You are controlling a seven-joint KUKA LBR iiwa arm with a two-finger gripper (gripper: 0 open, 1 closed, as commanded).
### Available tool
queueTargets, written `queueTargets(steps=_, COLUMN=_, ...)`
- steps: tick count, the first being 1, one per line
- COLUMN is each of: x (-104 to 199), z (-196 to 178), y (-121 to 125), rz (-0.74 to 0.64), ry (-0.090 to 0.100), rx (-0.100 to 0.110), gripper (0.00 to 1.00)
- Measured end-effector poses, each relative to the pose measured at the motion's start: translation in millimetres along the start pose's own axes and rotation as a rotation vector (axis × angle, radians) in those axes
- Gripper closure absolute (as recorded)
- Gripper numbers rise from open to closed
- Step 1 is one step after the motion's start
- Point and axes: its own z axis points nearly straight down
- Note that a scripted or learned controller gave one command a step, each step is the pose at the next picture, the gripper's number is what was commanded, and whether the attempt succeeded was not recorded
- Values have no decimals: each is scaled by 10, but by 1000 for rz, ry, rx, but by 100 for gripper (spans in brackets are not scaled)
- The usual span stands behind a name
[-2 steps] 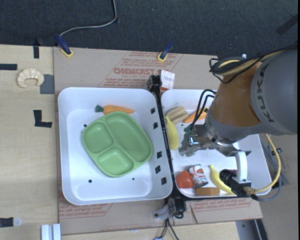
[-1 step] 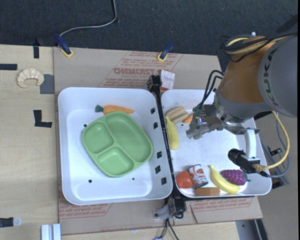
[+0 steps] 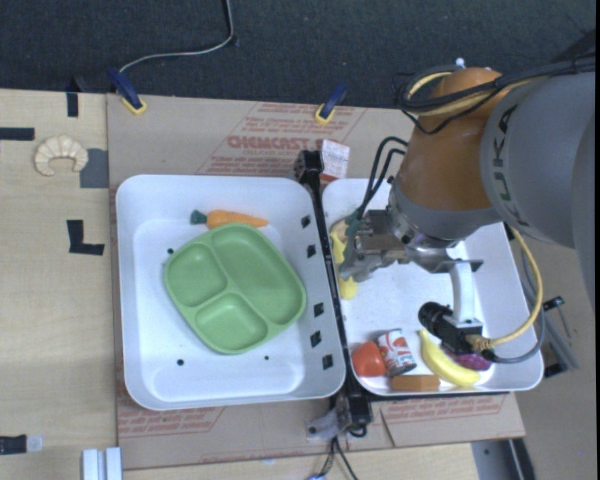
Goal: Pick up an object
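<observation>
Nearest to us, along the near edge of the right bin (image 3: 510, 383), lies a cluster of toy food: a red tomato (image 3: 369, 360) at the near left corner, a small red-and-white can (image 3: 398, 348) just beside it, a brownish stick-shaped piece (image 3: 415, 382) against the near wall, and a yellow banana (image 3: 448, 364) curving toward the near right corner. A purple piece (image 3: 472, 345) touches the banana's far side; we cannot tell what it is.

In the left bin (image 3: 140, 368), a green divided plate (image 3: 235, 286) sits near the middle, tilted diagonally. Beyond it, near the far edge, an orange carrot (image 3: 236, 220) with a green top lies flat, just apart from the plate.

Back in the right bin, a small yellow object (image 3: 348, 288) rests against the left edge, beside the black divider between the bins. The gripper (image 3: 358, 256) hangs directly over it, at the left edge of that bin, below the arm's orange band (image 3: 450, 158). Whether it is spread or closed, or touching the yellow object, we cannot tell, as its tip is blurred and partly hidden by the wrist.

Farther off, a small red-and-white packet (image 3: 333, 158) stands at the far edge between the bins. Two yellow clamps (image 3: 128, 94) pin the cardboard sheet (image 3: 250, 143) at its far edge, and a croissant (image 3: 62, 154) lies on the bench's left side.
</observation>
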Motion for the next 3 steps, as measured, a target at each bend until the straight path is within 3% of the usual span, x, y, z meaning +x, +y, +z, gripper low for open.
queueTargets(steps=1, x=-2, z=1, y=0, rz=0, ry=0, rx=0, gripper=0)
queueTargets(steps=2, x=143, z=-447, y=821, rz=1, ry=-2, rx=-2, gripper=0)
queueTargets(steps=3, x=-469, z=557, y=111, rz=3, ry=-2, rx=3, gripper=0)
